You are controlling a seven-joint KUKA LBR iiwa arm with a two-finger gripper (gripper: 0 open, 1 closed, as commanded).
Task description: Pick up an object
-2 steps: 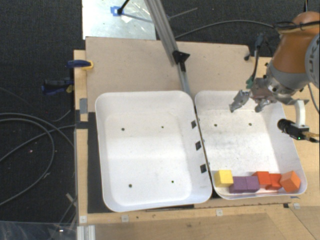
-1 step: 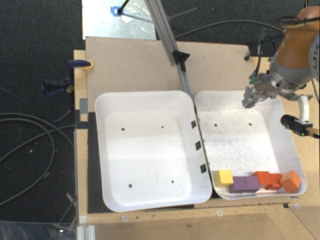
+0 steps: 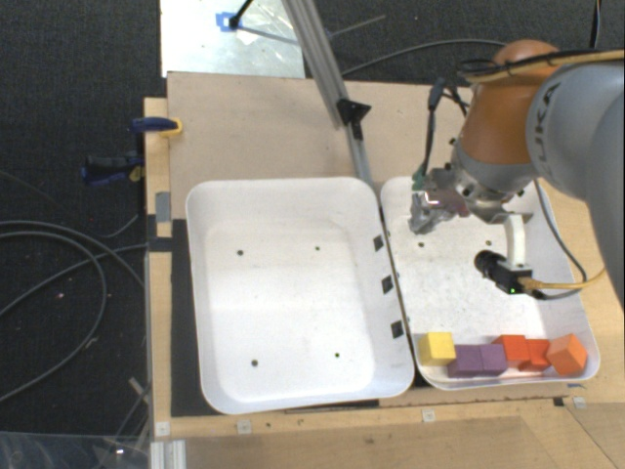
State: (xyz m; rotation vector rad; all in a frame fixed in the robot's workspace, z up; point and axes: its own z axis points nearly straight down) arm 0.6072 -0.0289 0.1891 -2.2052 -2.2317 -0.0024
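Observation:
Along the front wall of the right bin (image 3: 576, 306) lie several blocks in a row: a yellow block (image 3: 437, 347), a purple block (image 3: 479, 360), a red-orange block (image 3: 522, 352) and an orange block (image 3: 567, 355). My gripper (image 3: 424, 215) hangs low over the back left corner of that bin, well away from the blocks. Nothing shows in its grasp.
The left bin (image 3: 210, 262) adjoins the right one, with black clips (image 3: 387, 283) along the shared wall. A slanted metal pole (image 3: 322, 57) crosses the back. A black unit with a green light (image 3: 498, 270) and a yellow cable hangs from the wrist over the right bin.

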